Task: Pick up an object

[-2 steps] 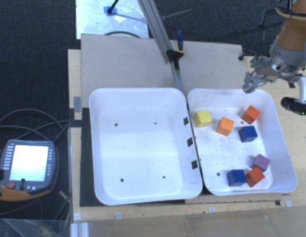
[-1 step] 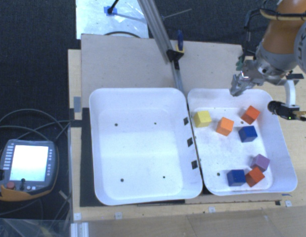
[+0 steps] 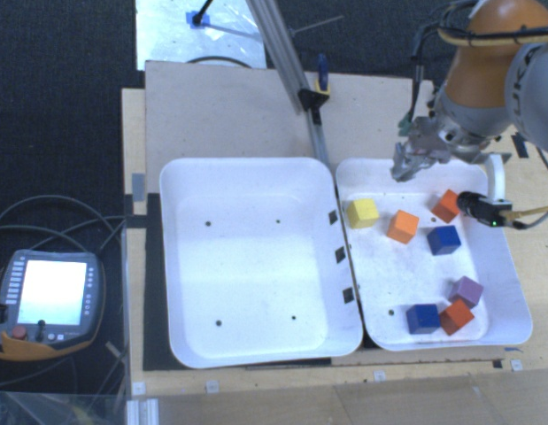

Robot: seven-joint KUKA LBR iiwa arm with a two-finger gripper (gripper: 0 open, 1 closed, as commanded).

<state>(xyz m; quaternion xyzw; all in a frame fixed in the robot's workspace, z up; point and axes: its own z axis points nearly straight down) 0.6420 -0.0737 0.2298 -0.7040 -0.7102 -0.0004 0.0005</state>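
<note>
I see seven cubes, all in the right bin [image 3: 513,282]. The yellow cube [image 3: 362,212] sits near the bin's left wall at about 10 o'clock of the bin, with open white floor below it. The orange cube [image 3: 403,227] is just beside it at 4 o'clock, apart. The red-orange cube [image 3: 446,205] sits toward the far right, with the blue cube [image 3: 443,239] just below it. At the near right corner three bunch up: the purple cube [image 3: 466,289], the second red-orange cube [image 3: 457,316] touching it, and the second blue cube [image 3: 423,318] right against that one. The middle of the bin floor is free.

The claw [image 3: 406,168] hangs over the bin's far edge, at 1 o'clock from the yellow cube, nothing between its tips; whether they are apart or together I cannot tell.

The left bin [image 3: 181,237] shares a wall with the right one. A metal pole [image 3: 287,56] slants in at 12 o'clock. A teach pendant [image 3: 45,304] lies off the counter [image 3: 220,104] at 9 o'clock.
</note>
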